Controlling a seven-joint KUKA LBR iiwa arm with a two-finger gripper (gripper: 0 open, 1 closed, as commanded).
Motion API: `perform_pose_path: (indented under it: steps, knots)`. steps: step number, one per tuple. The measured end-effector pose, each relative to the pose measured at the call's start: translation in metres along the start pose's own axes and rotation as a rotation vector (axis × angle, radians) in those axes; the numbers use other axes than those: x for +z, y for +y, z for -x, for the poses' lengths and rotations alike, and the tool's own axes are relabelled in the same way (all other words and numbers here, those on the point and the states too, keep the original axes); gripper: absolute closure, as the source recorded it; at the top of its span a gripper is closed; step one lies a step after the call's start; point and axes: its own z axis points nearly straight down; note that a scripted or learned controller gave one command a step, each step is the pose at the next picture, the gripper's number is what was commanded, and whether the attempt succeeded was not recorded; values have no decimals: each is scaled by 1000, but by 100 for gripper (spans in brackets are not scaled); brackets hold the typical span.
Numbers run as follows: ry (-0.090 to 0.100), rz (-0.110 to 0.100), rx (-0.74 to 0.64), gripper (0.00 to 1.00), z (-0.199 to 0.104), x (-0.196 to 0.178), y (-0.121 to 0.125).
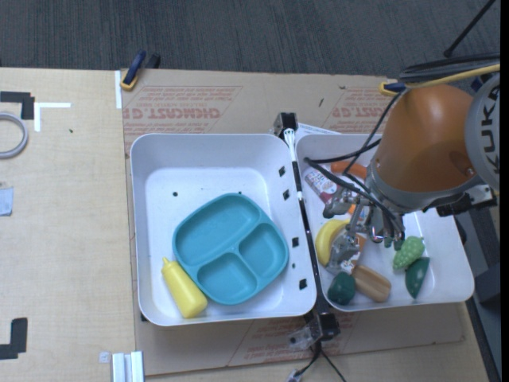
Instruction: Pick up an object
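Now the gripper (350,241) hangs low in the right bin (453,293), just beside the yellow banana (328,237) on its left; its state I cannot tell.

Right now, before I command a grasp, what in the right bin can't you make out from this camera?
- End effector: finger state unreadable; metal parts blur together under the wrist.
- Whether it touches the banana: overlap hides it.
- Orange item: mostly covered by cables and the arm.
- Packet: label too small to read.
- Right bin far corner: hidden by the arm.
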Motion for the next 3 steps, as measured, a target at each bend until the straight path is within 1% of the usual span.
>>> perform_pose_path:
  steps: [1, 2, 3]
  knots:
    - [-2, 0, 46, 0, 57, 0, -7]
    - [0, 1, -519, 0, 5, 0, -16]
    - [-1, 2, -919, 0, 92, 96, -67]
